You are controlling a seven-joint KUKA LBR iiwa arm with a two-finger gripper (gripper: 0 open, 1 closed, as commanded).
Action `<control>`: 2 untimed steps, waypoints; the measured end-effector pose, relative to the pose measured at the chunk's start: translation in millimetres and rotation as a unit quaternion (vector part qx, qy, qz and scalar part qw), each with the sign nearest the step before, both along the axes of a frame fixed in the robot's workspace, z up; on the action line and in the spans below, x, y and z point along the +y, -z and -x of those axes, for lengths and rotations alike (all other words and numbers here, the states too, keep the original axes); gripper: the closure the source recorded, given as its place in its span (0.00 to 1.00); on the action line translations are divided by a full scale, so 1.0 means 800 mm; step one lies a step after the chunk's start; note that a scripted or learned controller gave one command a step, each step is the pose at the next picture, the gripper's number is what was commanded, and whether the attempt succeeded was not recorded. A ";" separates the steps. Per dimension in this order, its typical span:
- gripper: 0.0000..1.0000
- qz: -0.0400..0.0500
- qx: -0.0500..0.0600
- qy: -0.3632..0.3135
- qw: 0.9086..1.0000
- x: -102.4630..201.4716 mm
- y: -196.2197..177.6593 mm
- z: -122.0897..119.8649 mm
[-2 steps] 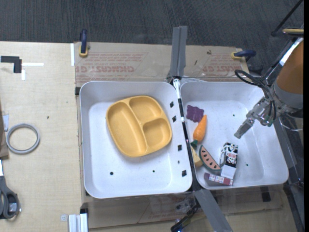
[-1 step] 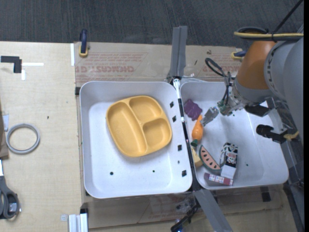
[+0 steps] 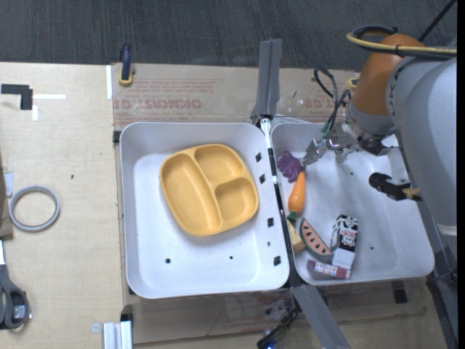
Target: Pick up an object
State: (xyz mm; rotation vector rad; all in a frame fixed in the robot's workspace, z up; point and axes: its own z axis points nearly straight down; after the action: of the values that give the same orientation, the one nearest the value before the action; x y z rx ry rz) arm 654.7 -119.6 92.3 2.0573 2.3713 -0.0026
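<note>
Purple is the colour I watch first: a small purple toy, perhaps a bunch of grapes (image 3: 289,164), lies in the right bin (image 3: 392,264) close against the divider wall, and the claw (image 3: 315,153) hangs just beside it, up and to the right in the camera view. The tips of the claw point down and left toward this purple piece, so I judge it the nearest candidate for the pick. Directly below the grapes lies a toy carrot (image 3: 296,192), with its long axis running almost up and down in the view, the thin end toward the grapes; the two seem to touch or nearly touch, I cannot tell which. The claw looks small and dark from this angle, and I cannot tell how far it is open. I see nothing held in it, and it seems apart from the grapes, though the gap is very small. Lower in the same bin are a watermelon slice (image 3: 314,237), a small black and white carton (image 3: 345,233) and a flat pink packet (image 3: 328,270), all well apart from the claw. The left bin (image 3: 145,260) carries a yellow divided plate (image 3: 208,188). In my judgement the coming move needs only a short reach down and left, and the divider wall there leaves little room.
</note>
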 end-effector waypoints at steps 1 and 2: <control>0.00 0.000 0.001 0.124 0.992 0.026 -0.010 0.024; 0.00 0.000 0.002 0.231 0.973 0.014 0.002 0.102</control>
State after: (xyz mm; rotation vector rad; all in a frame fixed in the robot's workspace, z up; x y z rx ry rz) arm 572.8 -108.4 91.1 2.5524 1.8339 -0.0066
